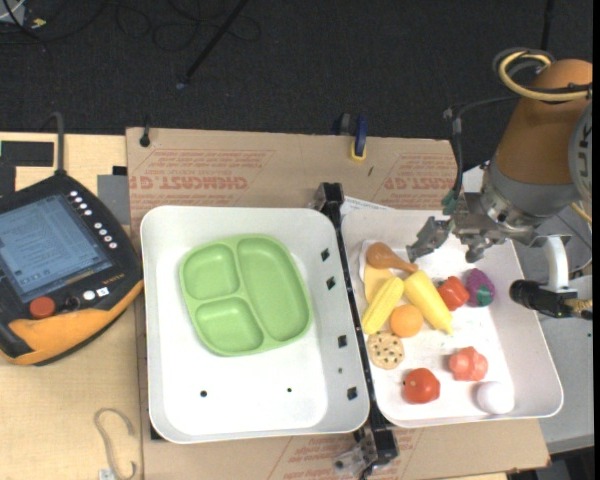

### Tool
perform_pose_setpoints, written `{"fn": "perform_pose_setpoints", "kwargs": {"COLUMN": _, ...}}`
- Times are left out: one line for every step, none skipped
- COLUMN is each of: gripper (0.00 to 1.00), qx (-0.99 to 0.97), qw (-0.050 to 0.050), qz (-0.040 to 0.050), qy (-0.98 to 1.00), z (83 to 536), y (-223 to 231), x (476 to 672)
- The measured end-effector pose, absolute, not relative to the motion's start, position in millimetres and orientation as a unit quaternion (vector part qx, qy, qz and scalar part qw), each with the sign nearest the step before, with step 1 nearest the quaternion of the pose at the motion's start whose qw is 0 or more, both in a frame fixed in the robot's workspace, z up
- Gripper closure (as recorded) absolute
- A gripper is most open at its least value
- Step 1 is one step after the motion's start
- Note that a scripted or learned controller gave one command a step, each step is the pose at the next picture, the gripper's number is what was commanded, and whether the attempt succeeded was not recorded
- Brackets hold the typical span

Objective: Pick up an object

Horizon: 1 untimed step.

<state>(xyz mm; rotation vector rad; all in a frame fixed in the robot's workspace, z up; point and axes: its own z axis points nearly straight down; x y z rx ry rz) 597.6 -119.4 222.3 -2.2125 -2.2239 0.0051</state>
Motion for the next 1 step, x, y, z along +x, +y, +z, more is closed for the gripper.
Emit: {"fn": "perform_pose_setpoints", "kwargs": {"gripper": 0.00, "qx": -0.706, "qw": 0.003, "qz": 0.0022, "qy": -0.708, "z": 158.9, "y": -119.2, "x": 593.8}}
